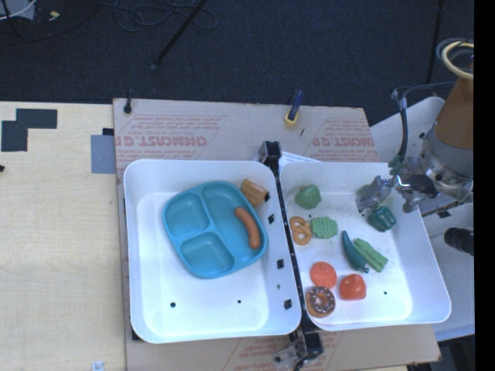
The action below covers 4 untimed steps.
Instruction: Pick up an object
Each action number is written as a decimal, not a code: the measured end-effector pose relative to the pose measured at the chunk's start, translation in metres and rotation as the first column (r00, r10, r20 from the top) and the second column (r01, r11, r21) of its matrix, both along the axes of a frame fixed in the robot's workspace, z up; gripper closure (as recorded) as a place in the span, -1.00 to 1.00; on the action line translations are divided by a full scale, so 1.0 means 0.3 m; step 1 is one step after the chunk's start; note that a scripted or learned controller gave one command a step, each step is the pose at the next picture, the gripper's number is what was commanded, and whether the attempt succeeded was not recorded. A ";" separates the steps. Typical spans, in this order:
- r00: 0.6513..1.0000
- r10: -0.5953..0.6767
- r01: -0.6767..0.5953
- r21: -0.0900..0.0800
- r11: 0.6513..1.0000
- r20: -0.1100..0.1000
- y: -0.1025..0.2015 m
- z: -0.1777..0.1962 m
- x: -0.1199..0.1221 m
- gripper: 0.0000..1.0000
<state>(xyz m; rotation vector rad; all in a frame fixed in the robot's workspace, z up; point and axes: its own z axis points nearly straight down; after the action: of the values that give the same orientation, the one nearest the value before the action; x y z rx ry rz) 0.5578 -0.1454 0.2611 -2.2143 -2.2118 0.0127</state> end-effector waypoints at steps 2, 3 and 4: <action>1.000 0.003 -0.003 -0.001 1.000 0.006 0.011 -0.127 0.013 -1.00; 1.000 0.001 -0.001 -0.001 1.000 0.006 0.002 -0.278 0.021 -1.00; 1.000 0.002 -0.002 0.000 1.000 0.006 0.002 -0.425 0.012 -1.00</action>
<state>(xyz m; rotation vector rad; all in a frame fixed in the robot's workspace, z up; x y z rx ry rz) 0.5613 -0.1449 0.1336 -2.2157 -2.2166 0.0065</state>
